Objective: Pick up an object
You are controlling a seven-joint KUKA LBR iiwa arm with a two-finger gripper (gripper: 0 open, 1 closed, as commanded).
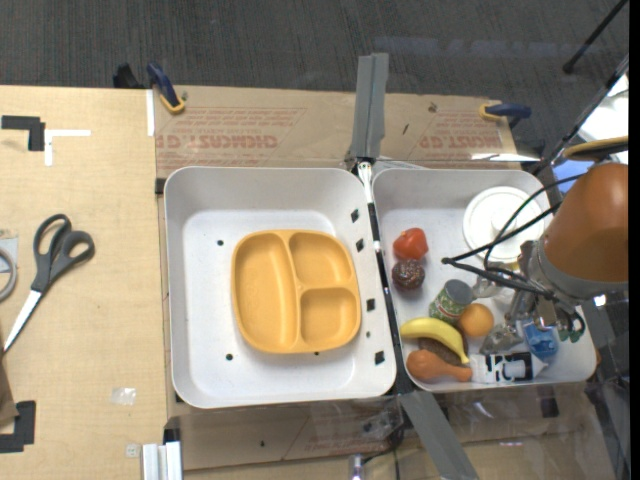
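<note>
The right bin (430,183) holds a red fruit (410,243), a dark plum (408,275), a small can (455,296), an orange (477,320), a banana (437,333), a brown drumstick-shaped piece (437,366), a white round plate (498,218), a blue item (541,344) and a black-and-white item (510,367). My gripper (530,316) is low in that bin's near right corner, just right of the orange and above the blue item. The orange-banded wrist (598,223) hides the bin's right side.
A yellow divided plate (297,290) lies in the left bin (195,268). Scissors (50,258) rest on the wooden bench at the left. Clamps and cardboard (260,133) sit behind the bins. Black cables (500,253) cross the white plate.
</note>
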